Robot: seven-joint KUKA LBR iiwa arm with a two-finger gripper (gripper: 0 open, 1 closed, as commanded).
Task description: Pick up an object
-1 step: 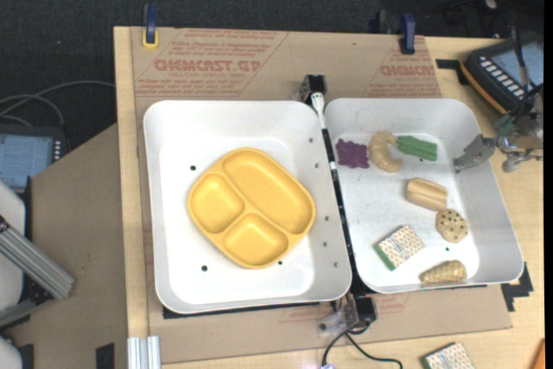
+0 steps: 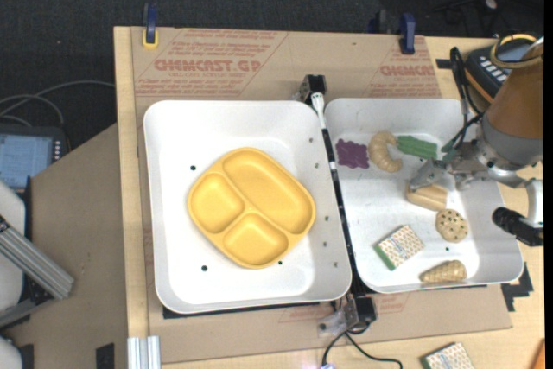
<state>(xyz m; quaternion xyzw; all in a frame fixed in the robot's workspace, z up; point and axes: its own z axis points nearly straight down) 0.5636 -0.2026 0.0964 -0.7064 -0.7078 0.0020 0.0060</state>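
Down in the right-hand bin point(image 2: 484, 272), the gripper point(image 2: 429, 180) hangs low over the toys, its grey metal tip pointing toward the middle of the bin. Whether it is open or closed cannot be told, and nothing can be seen in its grasp.

Just under and beside the tip lies a tan wedge-shaped block point(image 2: 428, 197), pale brown with a flat top face; whether the tip touches it cannot be told. Just beyond the tip, toward the bin's far wall, sits a green flat piece point(image 2: 417, 146), and left of that a curved beige croissant-like toy point(image 2: 384, 150), then a small purple grape cluster point(image 2: 352, 153) further left. On the near side of the gripper is a round speckled cookie point(image 2: 450, 224), then a small printed box point(image 2: 400, 245) with a green edge, lying tilted, and a tan cone-shaped piece point(image 2: 443, 272) near the front rim.

Well to the gripper's left, the other bin point(image 2: 173, 134) holds a yellow divided plate point(image 2: 251, 206) with three compartments.
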